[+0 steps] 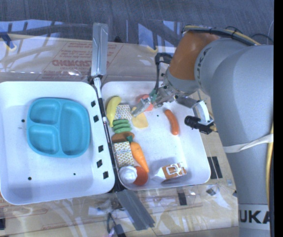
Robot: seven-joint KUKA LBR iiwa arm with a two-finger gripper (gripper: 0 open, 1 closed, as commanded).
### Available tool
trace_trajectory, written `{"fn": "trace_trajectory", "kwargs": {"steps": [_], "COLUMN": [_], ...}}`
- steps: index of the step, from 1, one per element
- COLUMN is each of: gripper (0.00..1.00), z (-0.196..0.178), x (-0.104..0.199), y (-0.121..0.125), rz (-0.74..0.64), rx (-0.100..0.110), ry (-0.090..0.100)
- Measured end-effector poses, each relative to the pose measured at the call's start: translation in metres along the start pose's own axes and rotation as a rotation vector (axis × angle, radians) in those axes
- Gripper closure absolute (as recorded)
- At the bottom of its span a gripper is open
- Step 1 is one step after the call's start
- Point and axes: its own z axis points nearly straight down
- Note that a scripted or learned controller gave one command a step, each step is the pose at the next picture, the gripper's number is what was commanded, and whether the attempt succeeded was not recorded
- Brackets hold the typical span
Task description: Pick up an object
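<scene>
Robot lab: arm (240,98), taped bench (57,63), two bins (3,132), toy food (171,121)

- The arm (245,132) has white letters "UKA" low on its grey body at the bottom right. That's the tail end of the brand name, with the start cut off.
- The cardboard sheet (57,58) behind the bins has faded red print. I can kinda make out something like "CHEMCAST" in the bigger line. The smaller lines above it are too washed out to read.
- The little carton (173,171) in the right bin has an orange and white label, but the lettering's too small to read.
</scene>
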Motion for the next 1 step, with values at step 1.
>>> {"fn": "trace_trajectory", "kwargs": {"steps": [1], "gripper": [0.0], "z": [-0.017], "x": [-0.0009], "y": [-0.0759], "rz": [-0.121], "rx": [-0.01], "ry": [-0.005]}}
